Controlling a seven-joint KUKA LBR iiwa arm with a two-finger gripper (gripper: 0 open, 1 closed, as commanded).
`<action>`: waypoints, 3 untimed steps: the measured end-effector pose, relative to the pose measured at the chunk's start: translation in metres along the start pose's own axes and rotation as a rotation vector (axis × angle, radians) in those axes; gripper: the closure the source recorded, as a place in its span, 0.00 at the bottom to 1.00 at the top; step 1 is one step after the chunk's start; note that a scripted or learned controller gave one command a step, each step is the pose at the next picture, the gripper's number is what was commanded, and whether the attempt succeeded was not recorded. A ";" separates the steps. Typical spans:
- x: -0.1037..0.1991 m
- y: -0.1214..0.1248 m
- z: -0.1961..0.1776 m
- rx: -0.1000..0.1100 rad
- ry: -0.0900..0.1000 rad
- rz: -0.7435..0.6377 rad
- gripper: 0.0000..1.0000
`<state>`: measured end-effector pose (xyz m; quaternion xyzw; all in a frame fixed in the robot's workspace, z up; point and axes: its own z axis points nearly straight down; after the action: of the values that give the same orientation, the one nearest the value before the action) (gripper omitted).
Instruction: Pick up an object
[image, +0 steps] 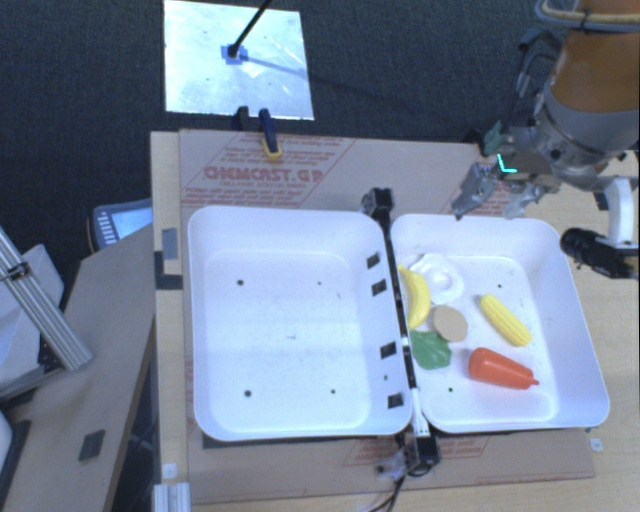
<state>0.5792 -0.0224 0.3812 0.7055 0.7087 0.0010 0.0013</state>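
Note:
My gripper (495, 198) hovers over the back rim of the right bin (570, 300), open, with nothing between its fingers. In that bin lie a yellow banana (416, 296) against the left wall, a white fried egg (441, 277), a tan round disc (450, 324), a green leafy piece (430, 350), a yellow corn cob (505, 319) and an orange carrot (502, 368). All of them rest on the bin floor, in front of and below the gripper.
The left bin (290, 320) sits beside the right one, split from it by a black clipped divider (392, 300). Both stand on a cardboard sheet (270, 170). A shiny metal plate (238, 58) lies at the back left.

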 end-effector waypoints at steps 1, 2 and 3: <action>0.056 0.007 -0.158 -0.018 0.003 -0.007 0.00; 0.132 0.001 -0.042 0.012 0.001 -0.007 0.00; 0.197 0.044 0.000 0.005 0.002 -0.005 0.00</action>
<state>0.6225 0.1750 0.3810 0.7038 0.7104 -0.0002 -0.0013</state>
